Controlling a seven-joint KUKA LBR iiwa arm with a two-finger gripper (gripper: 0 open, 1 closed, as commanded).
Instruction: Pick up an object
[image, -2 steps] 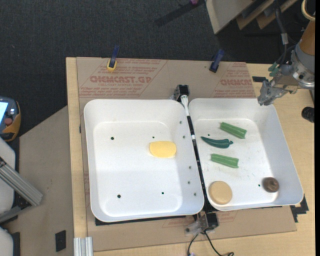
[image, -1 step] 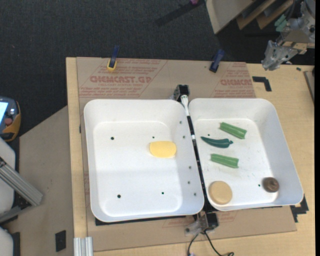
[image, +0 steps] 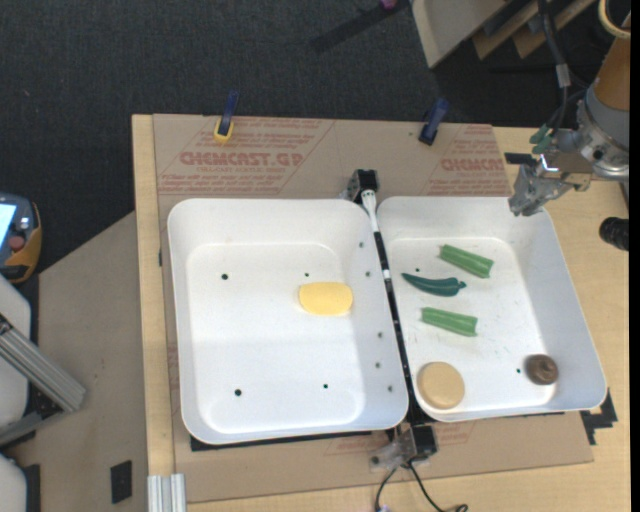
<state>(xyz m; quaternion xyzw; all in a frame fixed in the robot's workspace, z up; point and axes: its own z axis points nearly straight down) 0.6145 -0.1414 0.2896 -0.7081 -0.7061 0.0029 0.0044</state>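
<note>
- Currently my end effector (image: 527, 200) hangs over the right bin's (image: 572, 300) far rim; its opening I cannot tell.
- Cardboard (image: 300, 160) under the bins reads "CHEMCAST".
- Left bin (image: 200, 330): a yellow piece (image: 325, 298).
- Right bin: two green pieces (image: 466, 260), dark green pepper (image: 436, 284), tan disc (image: 440, 384), brown ball (image: 541, 369).

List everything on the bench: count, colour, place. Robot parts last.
Bins: 2, white, side by side; left bin, right bin.
Yellow lump: 1, yellow, middle of left bin.
Green pieces: 2, light green, right bin; one far, one central.
Dark pepper: 1, dark green, between the green pieces.
Tan disc: 1, tan, near-left corner of right bin.
Brown ball: 1, brown, near-right of right bin.
Clamps: 2, blue, far board edge.
Hand: 1, grey, above right bin's far-right rim, holding nothing visible.
</note>
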